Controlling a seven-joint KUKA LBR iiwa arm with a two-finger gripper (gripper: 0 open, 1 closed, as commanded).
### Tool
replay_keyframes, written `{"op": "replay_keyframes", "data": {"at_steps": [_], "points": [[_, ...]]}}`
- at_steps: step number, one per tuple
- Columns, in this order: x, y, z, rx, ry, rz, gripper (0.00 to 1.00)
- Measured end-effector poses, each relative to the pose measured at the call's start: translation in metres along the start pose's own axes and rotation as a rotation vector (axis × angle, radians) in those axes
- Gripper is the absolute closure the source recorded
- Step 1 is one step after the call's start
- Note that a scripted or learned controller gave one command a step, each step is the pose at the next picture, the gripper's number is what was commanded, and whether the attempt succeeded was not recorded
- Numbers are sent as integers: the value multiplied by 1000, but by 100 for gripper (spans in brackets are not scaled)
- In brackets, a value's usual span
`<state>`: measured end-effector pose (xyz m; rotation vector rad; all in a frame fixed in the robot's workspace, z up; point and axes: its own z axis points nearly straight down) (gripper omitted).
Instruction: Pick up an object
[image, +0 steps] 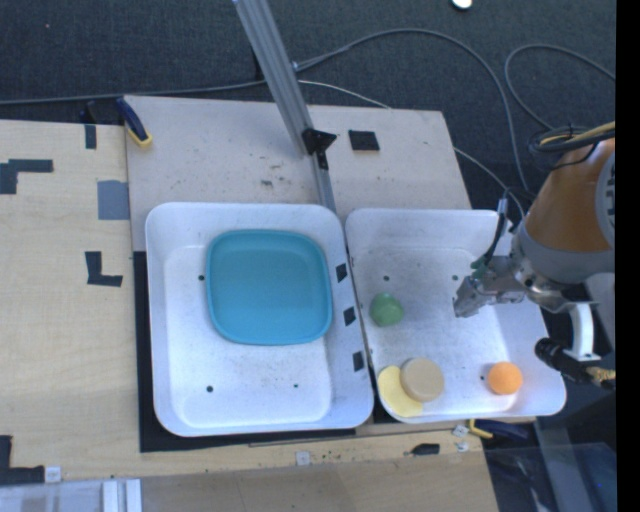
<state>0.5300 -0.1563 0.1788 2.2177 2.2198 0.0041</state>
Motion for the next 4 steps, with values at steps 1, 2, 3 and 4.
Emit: {"op": "replay_keyframes", "data": {"at_steps": [1, 2, 3, 4], "points": [[-10, -2, -51, 1, 0, 1, 100], [-6, -5, -111, 0, 0, 0, 100], [53, 5, -97, 5, 2, -3, 100], [99, 24, -88, 6, 2, -2, 100]]}}
